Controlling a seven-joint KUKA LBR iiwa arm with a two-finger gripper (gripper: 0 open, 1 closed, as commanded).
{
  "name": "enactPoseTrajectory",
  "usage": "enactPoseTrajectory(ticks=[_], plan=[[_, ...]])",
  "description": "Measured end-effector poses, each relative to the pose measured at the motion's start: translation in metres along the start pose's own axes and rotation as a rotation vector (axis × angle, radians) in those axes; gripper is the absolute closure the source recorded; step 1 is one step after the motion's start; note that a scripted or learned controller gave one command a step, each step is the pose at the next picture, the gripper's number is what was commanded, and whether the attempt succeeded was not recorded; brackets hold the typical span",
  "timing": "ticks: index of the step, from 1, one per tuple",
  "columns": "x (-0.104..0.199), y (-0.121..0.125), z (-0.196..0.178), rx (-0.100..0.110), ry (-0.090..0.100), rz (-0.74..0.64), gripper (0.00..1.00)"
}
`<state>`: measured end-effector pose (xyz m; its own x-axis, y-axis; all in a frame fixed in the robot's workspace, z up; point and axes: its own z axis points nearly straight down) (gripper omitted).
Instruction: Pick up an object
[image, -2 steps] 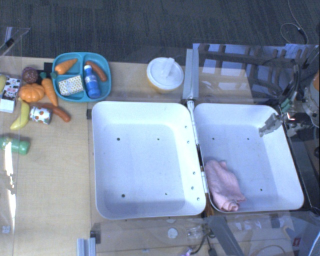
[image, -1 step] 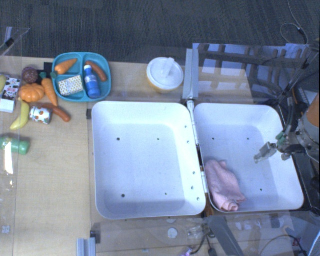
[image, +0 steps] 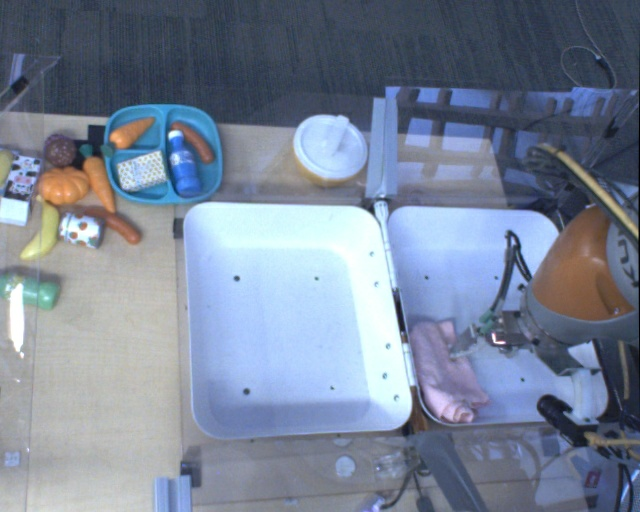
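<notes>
A crumpled pink cloth (image: 446, 372) lies in the right bin (image: 450, 250), against its front left corner. My gripper (image: 470, 343) reaches in from the right and hangs low over the cloth's right edge, its metal tips close to the fabric. The grey arm with its orange band (image: 580, 270) covers the bin's right side. Whether anything is between the tips is too small to make out.
The left bin (image: 290, 320) sits beside the right one, a raised rim between them. Toy food, a blue divided plate (image: 163, 155) and a white lidded cup (image: 330, 148) lie on the bench at the back left. Cables and clear panels stand at the back right.
</notes>
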<state>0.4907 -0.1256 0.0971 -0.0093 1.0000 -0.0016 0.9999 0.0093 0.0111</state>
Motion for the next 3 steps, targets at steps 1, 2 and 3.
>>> enactPoseTrajectory(ticks=[1,2,3], plan=[[0.034,0.054,0.007,-0.007,-0.001,-0.046,0.00],[0.018,0.002,0.006,-0.008,-0.002,-0.009,0.00],[-0.062,0.036,-0.046,0.008,0.000,0.111,0.00]])
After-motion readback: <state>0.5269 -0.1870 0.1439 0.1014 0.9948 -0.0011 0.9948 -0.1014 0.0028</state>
